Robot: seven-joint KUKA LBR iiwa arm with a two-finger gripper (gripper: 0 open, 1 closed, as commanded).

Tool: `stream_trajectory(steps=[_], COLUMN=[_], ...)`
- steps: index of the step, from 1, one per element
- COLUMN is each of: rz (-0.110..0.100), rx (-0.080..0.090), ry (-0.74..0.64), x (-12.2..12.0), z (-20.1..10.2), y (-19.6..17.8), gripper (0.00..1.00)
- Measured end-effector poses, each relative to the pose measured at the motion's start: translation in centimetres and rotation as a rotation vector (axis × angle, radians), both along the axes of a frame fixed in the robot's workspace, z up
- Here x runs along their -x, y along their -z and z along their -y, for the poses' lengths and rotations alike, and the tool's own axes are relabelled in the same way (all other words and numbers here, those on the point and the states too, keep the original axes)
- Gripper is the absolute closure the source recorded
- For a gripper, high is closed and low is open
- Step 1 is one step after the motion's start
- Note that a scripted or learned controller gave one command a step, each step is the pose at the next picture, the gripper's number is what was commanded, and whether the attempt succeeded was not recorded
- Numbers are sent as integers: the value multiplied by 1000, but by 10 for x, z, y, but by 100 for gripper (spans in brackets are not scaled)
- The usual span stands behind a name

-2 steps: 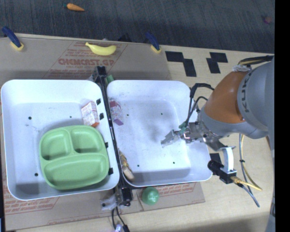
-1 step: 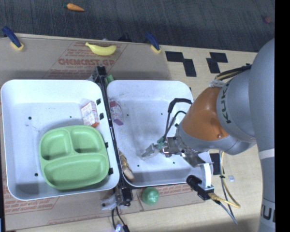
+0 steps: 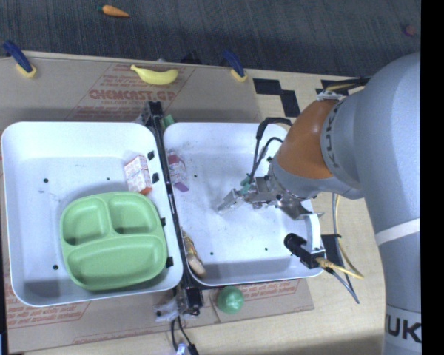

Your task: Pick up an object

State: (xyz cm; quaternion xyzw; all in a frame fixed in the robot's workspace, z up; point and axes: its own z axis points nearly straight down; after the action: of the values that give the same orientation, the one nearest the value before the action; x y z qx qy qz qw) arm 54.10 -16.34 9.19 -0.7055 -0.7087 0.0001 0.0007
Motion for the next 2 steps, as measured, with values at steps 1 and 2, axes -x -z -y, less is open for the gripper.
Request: stream_trajectory(steps=[1, 2], rz=[-2, 2], rx=[-1, 2], ry=[-3, 0], x=[0, 21], z=[0, 45], y=[-10, -90], gripper=[100, 100])
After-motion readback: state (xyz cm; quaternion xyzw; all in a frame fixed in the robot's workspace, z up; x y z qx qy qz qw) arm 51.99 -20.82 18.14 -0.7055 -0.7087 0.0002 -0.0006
